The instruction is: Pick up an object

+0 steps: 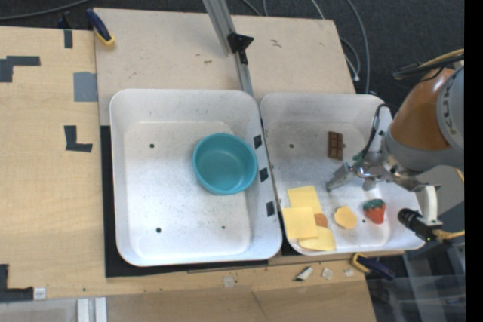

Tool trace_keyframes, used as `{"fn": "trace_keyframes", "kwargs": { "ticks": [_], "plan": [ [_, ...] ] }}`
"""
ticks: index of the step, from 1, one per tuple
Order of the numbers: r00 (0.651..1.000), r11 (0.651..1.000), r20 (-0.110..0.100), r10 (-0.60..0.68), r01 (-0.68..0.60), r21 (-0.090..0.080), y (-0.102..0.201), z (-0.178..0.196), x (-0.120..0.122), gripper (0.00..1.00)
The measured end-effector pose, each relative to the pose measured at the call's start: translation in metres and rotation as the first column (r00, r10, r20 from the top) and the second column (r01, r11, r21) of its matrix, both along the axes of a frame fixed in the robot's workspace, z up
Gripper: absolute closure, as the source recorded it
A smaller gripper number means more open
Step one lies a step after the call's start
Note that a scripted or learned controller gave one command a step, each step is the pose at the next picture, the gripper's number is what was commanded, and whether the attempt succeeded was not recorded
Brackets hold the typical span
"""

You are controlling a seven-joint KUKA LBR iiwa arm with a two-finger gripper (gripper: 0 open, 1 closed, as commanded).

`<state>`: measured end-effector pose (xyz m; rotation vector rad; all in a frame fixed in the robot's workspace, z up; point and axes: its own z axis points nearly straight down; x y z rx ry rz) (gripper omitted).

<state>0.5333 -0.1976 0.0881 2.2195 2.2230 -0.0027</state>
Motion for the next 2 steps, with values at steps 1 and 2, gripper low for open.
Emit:
{"fn": "trace_keyframes", "kwargs": {
  "ticks": [1,2],
  "plan": [
    [1.000,1.000,-0.001,0.001,-0.001,0.002,0.001,0.011,0.000,1.00],
    [1.000,1.000,0.004,0.000,0.000,0.000,-0.004,0.055,0.005,1.00]
  ]
}}
